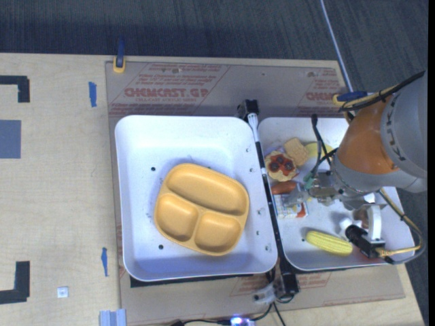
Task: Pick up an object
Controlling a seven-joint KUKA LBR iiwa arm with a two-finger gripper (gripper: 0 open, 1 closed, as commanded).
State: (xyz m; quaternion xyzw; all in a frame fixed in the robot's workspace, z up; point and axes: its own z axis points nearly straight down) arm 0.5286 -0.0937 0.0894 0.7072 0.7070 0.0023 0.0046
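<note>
Dark blue-grey carpet floor (pixel 204 12) behind light wood bench (pixel 54 202) w/ cardboard sheet (pixel 204 87) on top.

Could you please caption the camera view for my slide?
KUKA arm reaches over the right bin of toy food; a yellow divided plate fills the left bin.

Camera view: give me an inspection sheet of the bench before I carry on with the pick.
Surface: light wooden bench bearing two shallow white bins.
Job's things: yellow corn cob, pizza slice toy, beige cracker, all in right bin.
Clutter: yellow three-compartment plastic tray in left bin.
Gripper: gripper over right bin; fingers' state unclear.
Cables: black cables along arm; more at front edge.
Surroundings: dark carpet, blue tape marks.
</note>
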